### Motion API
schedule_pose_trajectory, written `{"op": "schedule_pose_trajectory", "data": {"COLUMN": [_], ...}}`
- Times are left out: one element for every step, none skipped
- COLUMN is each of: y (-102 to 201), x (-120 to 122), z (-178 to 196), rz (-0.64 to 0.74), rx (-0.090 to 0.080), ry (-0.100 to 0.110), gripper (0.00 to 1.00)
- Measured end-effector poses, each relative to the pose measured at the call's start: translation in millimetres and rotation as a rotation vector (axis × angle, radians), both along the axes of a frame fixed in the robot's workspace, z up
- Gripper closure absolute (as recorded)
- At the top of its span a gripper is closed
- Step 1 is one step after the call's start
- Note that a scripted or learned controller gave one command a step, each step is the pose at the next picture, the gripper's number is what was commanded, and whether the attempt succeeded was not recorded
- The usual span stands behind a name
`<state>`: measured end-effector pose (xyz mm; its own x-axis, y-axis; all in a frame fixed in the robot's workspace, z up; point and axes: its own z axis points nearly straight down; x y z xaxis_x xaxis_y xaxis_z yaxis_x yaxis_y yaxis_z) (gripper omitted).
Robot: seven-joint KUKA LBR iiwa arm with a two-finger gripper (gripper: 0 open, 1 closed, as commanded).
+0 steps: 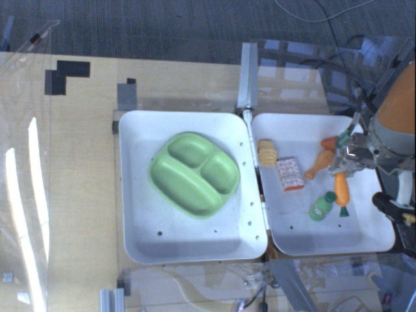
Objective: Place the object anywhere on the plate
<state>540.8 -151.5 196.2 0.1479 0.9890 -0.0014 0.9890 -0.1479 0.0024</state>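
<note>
Pale wooden bench [65, 194] under two shallow white bins. Several toy foods lie loose in the right bin [364, 239]: a corn cob [266, 152] near the divider, a pink patterned packet [289, 173] just beside it, a brown drumstick-like piece [318, 164], an orange carrot [342, 193] and a small green bottle [320, 207]. A green three-compartment plate [194, 173] sits in the left bin [136, 239]. The gripper [343, 156] hangs above the carrot's upper end; whether it is spread or pressed together cannot be told.
</note>
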Motion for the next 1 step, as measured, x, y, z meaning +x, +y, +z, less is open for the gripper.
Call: {"op": "schedule_pose_trajectory", "data": {"y": [57.6], "x": [29.9], "z": [-8.3], "rz": [0.081], "rx": [0.002], "ry": [0.002], "gripper": [1.0]}}
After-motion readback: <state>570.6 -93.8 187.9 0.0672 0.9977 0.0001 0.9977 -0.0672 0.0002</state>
